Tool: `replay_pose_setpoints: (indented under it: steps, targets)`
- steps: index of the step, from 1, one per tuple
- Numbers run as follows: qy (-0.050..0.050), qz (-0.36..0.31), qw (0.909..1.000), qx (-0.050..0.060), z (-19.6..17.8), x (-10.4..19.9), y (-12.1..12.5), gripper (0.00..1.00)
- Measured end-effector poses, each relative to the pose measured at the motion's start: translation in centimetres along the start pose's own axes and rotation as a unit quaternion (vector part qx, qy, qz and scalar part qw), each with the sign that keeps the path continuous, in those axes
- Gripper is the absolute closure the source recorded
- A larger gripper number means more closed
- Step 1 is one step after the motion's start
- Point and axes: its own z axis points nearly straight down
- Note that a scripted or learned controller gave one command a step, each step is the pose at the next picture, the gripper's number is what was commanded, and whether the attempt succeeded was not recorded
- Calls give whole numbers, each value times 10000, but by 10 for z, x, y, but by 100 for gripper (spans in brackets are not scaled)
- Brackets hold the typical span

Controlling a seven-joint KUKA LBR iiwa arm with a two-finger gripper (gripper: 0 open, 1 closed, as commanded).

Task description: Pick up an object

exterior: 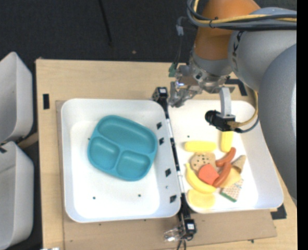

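Note:
A pile of toy food lies in the right bin [258, 191]: a yellow block [199, 146], a short yellow cylinder [226, 139], a brown cookie [200, 161], an orange sausage [225, 160], a banana [197, 183], a red piece [210, 174] and a yellow disc [201, 198]. My gripper [181, 94] hangs over the back left corner of that bin, close to the divider between the bins. It is well behind the food pile, and I see nothing held in it.
A teal divided plate [123, 147] lies in the left bin [75, 191]. A cone [239, 163] and a flat patterned piece [232, 189] rest at the pile's right. A black cable fitting [219, 120] hangs over the right bin. The arm's grey bulk covers the right side.

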Motion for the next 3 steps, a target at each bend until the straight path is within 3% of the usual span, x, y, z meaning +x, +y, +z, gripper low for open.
replay_pose_setpoints:
  steps: [1, 3]
  targets:
    - [-5, 9, 10000, 22, 24, 48, 1, 100]
    - [-9, 31, 10000, 1, 8, 52, -4, 100]
